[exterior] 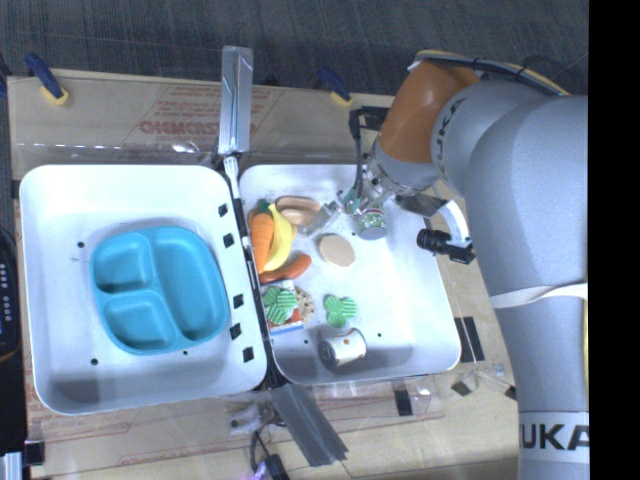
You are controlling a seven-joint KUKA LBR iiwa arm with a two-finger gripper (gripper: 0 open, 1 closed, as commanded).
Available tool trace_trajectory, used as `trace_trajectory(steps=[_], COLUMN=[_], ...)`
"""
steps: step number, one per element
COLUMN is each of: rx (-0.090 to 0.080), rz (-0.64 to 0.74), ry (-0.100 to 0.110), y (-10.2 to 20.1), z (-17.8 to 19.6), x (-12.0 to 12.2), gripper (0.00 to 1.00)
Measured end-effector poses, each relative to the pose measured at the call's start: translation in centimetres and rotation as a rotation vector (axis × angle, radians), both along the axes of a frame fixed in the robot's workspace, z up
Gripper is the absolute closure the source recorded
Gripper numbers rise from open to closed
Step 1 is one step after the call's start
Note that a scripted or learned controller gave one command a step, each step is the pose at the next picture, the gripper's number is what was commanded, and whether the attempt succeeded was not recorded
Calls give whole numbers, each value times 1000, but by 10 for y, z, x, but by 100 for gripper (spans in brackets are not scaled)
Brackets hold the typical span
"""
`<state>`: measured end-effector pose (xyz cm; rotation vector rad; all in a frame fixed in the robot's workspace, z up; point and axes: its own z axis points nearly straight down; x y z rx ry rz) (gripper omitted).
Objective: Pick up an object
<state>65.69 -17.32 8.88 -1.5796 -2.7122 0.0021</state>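
1. The gripper (362,208) hangs near the far edge of the right bin (420,298); whether it is apart or together, I cannot tell.
2. The food toys lie along that bin's left wall: banana (281,236), carrot (262,240).
3. Crowding there could spoil a grab.

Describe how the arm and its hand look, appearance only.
The arm is thick, rounded and light grey, with an orange band above the wrist. Part of the white KUKA lettering shows on its base. A black cable runs along the band. The hand is small, metallic and dark.
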Motion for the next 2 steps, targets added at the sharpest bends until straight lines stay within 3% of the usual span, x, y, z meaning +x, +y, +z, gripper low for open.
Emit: trace_trajectory(steps=[1,2], rx=[0,3], rz=[97,283], ry=[-4,2], y=[-23,21], z=[1,-1], x=[1,0], gripper=[0,0])
